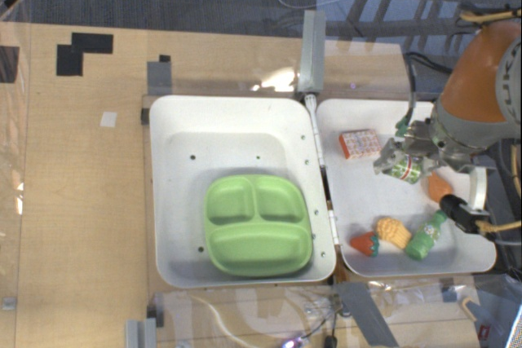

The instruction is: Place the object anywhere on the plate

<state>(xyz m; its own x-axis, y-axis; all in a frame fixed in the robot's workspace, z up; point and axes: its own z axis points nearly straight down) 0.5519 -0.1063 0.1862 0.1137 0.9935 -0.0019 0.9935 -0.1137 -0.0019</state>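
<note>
A green three-compartment plate [258, 224] lies in the left bin [175, 175], toward its front. My gripper [404, 156] hangs over the right bin [359, 200], near its back right part. Directly beneath its tip lies a small green, white and red can [407, 170] on its side. Whether the gripper touches the can is hidden by the wrist. Nothing rests on the plate.
Also in the right bin are a pink box [360, 144] at the back, an orange piece [439, 185], a green bottle [426, 239], a yellow corn [393, 232] and a red strawberry [366, 244] along the front. A metal divider [320, 167] separates the bins.
</note>
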